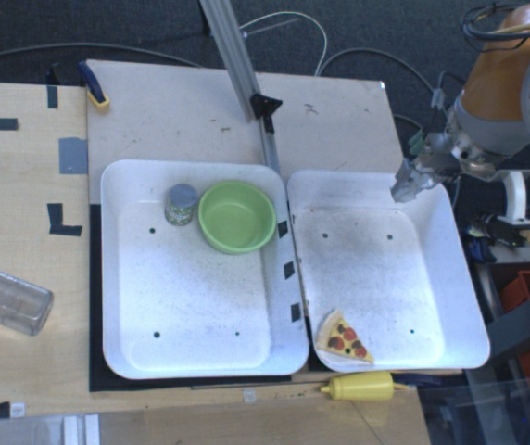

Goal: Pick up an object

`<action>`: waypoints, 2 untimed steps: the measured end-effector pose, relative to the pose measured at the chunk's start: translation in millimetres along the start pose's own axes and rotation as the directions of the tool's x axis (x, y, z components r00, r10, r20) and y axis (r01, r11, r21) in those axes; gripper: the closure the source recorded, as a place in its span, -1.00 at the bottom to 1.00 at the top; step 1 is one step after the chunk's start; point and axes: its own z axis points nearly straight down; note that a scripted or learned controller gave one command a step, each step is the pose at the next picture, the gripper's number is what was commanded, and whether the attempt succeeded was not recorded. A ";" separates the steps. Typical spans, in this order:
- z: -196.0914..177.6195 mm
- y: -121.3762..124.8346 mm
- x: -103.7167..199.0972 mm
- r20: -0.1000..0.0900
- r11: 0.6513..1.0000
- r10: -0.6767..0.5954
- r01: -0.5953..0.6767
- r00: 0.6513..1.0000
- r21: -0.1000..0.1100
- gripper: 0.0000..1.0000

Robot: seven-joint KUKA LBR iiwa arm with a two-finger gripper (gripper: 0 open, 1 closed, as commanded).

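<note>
**Operator:** Grey tool (406,189), item one. From my remote seat I log it at the far right corner of the right bin (450,248), hanging over the bin's back rim, arm reaching in from the right. Whether it is open or closed I cannot tell; it shows as one blurred grey block.

**Checker:** Candidates for the pick?

**Operator:** Item two, pizza slice (343,336), flat, lying in the near left corner of that same right bin. Item three, green bowl (236,216), upright, at the back of the left bin (121,276). Item four, small can (181,204), upright, just beside the bowl on its left; touching or not, I cannot tell.

**Checker:** Which one lies closest to the tool?

**Operator:** I judge the slice the natural target, since it shares the tool's bin. It sits diagonally across the bin from the tool: toward the camera and to the left, well apart. Its long axis runs from a tip pointing up and left to a crust edge down and right, slanted against the bin walls.

**Checker:** Anything outside the bins?

**Operator:** Item five, yellow bottle (359,387), on its side on the surface just beyond the right bin's front rim, near the slice. Item six, clear tumbler (6,297), on its side, far left. I judge neither matters for this reach.

**Checker:** Risk?

**Operator:** The slice is thin and hugs a corner wall, so I expect a tight approach.
</note>
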 end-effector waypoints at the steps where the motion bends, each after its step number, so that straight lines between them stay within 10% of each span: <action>1: 12.0 -5.4 56.1 -0.001 1.000 -0.004 0.004 1.000 0.004 1.00; 2: 16.1 -13.0 104.8 -0.001 1.000 -0.005 0.005 1.000 0.005 1.00</action>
